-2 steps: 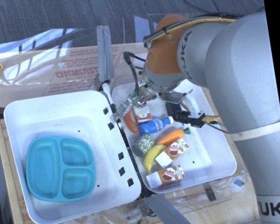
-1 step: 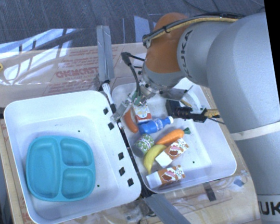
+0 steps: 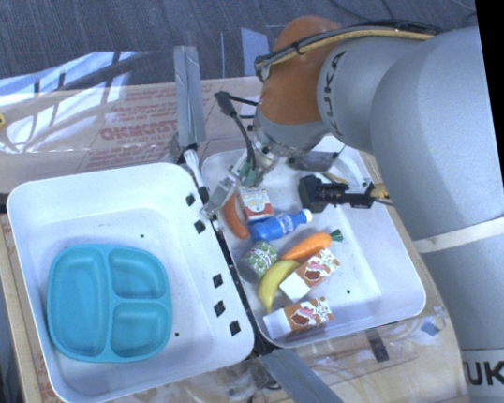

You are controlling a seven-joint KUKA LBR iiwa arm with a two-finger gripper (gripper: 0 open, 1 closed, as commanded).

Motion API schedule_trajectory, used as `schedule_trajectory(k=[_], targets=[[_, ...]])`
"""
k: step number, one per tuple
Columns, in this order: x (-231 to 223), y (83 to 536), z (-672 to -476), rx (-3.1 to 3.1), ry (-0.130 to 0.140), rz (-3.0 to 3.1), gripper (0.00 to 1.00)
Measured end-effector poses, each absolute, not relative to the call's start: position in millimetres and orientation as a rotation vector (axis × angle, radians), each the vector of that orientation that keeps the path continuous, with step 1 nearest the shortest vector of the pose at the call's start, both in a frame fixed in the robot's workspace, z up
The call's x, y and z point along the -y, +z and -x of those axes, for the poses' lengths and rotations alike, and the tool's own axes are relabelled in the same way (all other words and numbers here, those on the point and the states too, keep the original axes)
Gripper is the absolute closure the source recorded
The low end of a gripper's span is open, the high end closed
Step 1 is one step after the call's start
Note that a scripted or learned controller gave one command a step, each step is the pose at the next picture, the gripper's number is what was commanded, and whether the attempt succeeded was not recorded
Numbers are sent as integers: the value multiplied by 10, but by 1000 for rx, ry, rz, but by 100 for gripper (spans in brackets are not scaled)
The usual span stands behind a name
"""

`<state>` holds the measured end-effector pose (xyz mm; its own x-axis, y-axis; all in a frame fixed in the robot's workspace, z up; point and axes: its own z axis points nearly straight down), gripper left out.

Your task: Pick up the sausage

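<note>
The sausage (image 3: 234, 219) is a short orange-red piece lying against the left wall of the right bin (image 3: 395, 263), beside a small carton (image 3: 254, 205). My gripper (image 3: 236, 186) hangs just above the sausage's upper end, at the bin's back left corner. The grey wrist and its orange band (image 3: 297, 94) cover the bin's back part. From this angle I cannot tell whether the gripper touches the sausage.
The right bin also holds a blue bottle (image 3: 277, 226), a carrot (image 3: 305, 246), a banana (image 3: 273, 282), a green round item (image 3: 259, 259) and two snack packets (image 3: 300, 315). A blue compartment plate (image 3: 109, 302) lies in the left bin (image 3: 44, 205).
</note>
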<state>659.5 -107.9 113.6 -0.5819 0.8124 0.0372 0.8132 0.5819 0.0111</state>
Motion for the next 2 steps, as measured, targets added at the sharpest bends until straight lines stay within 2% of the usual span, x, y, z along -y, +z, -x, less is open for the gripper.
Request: schedule_trajectory(k=[2], targets=[[1008, 1186, -6509, 2973, -69, 1165, 0]])
